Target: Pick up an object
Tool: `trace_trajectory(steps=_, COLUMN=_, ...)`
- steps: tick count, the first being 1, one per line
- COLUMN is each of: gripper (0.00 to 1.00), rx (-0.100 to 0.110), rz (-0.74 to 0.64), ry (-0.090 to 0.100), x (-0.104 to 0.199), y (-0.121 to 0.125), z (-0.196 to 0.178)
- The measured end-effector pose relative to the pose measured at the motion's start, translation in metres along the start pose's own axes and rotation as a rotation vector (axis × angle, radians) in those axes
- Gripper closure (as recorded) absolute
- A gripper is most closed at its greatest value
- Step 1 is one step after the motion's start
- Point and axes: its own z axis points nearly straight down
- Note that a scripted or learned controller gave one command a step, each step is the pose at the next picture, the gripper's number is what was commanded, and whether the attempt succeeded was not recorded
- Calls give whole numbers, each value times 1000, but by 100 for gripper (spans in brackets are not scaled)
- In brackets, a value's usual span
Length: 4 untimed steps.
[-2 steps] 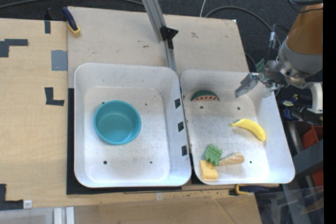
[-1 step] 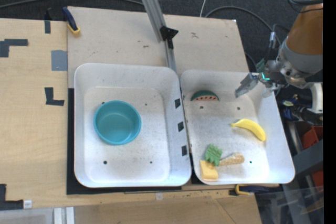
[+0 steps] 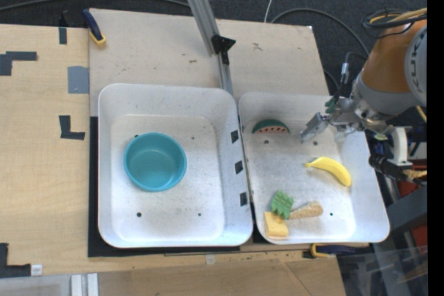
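The right bin [image 3: 361, 225] holds a watermelon slice [image 3: 270, 127] at its far left, a yellow banana [image 3: 329, 170] at mid right, and a green leafy piece [image 3: 281, 203], a tan stick [image 3: 306, 211] and a yellow block [image 3: 275, 226] near its front. My gripper [image 3: 326, 130] hangs over the far right part of this bin, above and just behind the banana. Its two fingers are spread open with nothing between them. A teal bowl [image 3: 155, 161] sits in the left bin [image 3: 111, 218].
A slanted metal pole [image 3: 201, 3] stands behind the bins' shared wall. Cables [image 3: 298, 10] run across the dark floor at the back. A blue and yellow clamp [image 3: 94, 28] grips the board's far left corner.
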Motion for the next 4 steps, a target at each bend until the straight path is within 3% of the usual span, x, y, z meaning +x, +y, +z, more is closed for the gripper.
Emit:
trace_trajectory(steps=2, gripper=0, rx=-6, rz=-1, ry=-2, x=10, y=-5, z=82)
trace_trajectory(steps=3, gripper=100, rx=-6, rz=-2, ry=-1, x=11, y=-5, z=72)
trace_trajectory(steps=4, gripper=100, rx=-11, rz=0, ry=-2, x=12, y=-14, z=16)
